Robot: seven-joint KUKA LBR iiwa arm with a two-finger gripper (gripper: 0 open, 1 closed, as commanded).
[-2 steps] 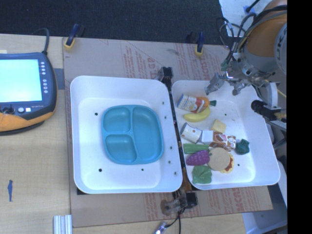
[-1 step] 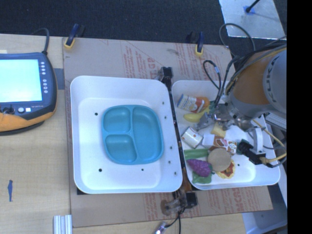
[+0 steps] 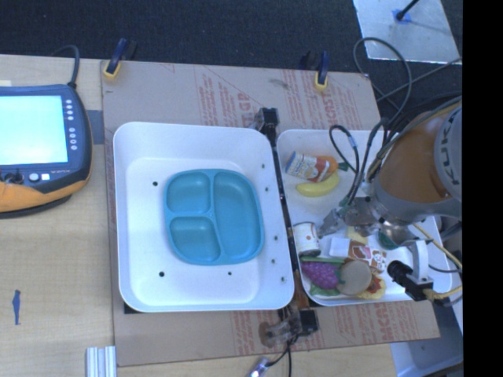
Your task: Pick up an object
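Note:
The right bin holds several small things. A yellow banana lies beside a white and orange pouch at the back. Nearer the front are a small white can, a purple bunch of grapes, a round tan piece and a printed card box. My gripper is low inside this bin, over the middle of the pile, just right of the can and in front of the banana. The wrist and cables hide its tips and whatever lies under it.
The left bin bears a blue three-part plate. A pendant with a screen lies on the bench at the far left. Clamps hold the cardboard at the back edge. The arm's grey and orange body overhangs the right bin's right side.

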